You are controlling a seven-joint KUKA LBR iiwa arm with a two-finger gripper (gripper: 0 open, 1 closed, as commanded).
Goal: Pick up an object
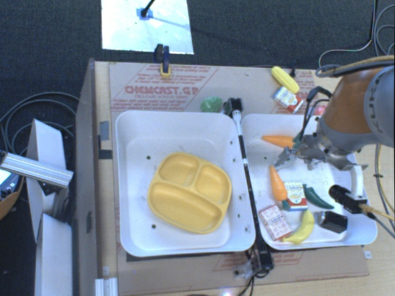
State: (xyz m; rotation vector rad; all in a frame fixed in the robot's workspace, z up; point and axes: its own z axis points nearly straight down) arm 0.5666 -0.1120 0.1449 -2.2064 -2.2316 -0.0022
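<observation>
1. The gripper (290, 157) hangs low in the right bin (370, 230), right of frame centre, its metal tips spread a little apart with nothing between them.
2. Candidates lie close by: one carrot (279, 141) just above the tips, a second carrot (278, 184) just below, then a small carton (295, 197), a green pepper (318, 197), a banana (300, 228) and a card packet (274, 221).
3. To pick well, I judge it best to centre the tips across a carrot's narrow width, clear of its neighbours, before closing.
4. The left bin (133, 134) holds a yellow divided plate (189, 192).
5. The bench board (185, 82) reads "CHEMCAST GP" in red; the carton's print is too small to read.
</observation>
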